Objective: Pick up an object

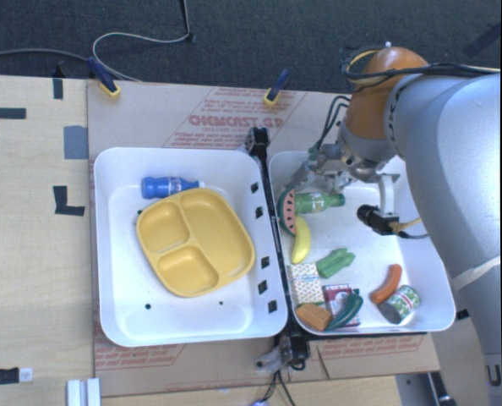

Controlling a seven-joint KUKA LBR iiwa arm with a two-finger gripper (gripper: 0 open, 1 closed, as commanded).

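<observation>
My gripper (325, 178) hangs low over the upper left part of the right bin (420, 252), under the grey arm and its orange band. Just below it a green bottle (319, 201) lies on its side, touching or nearly touching the gripper. To the bottle's left, a watermelon slice (287, 212) leans against the bin wall. Below these lie a yellow banana (302, 240) and a green toy vegetable (335, 262). I cannot see anything held in the gripper.
The right bin's lower end holds an orange sausage (387, 282), a small can (401, 304), a patterned card (308, 287), a brown piece (313, 316) and a dark green pepper (349, 311). The left bin (116, 294) holds a yellow divided tray (196, 240) and a blue bottle (168, 186).
</observation>
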